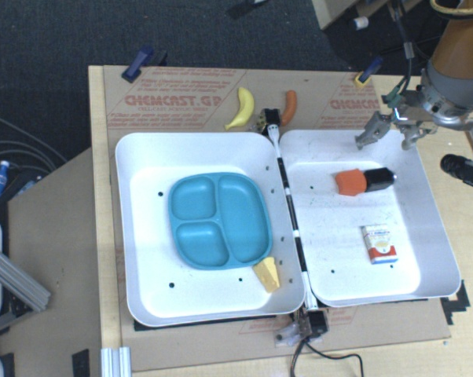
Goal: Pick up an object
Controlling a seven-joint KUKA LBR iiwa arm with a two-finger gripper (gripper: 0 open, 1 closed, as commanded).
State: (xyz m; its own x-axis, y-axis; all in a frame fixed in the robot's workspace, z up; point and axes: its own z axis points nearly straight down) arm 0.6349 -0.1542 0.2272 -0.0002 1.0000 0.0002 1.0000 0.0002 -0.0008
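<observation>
My gripper (393, 129) hangs over the far edge of the right bin (425, 210), near its upper right corner. Its two fingers (368, 137) are spread apart with nothing between them. The orange band of my arm sits above it at the right side of the view.

Below the gripper, in the far half of the right bin, lies an orange-and-black object (363, 181), orange end to the left and black end to the right. It is apart from my fingers. Nearer the front of the same bin lies a small white box with a red end (378, 243), well apart from the orange-and-black object.

The left bin (142, 210) holds a blue divided plate (219, 220) with three compartments, lying near the middle. A yellow wedge (267, 273) rests just beside the plate's front right corner, close to the bin's right wall.

On the worktop (181, 93) behind the bins lie a toy banana (241, 108) and, to its right, an orange toy carrot (288, 107).
</observation>
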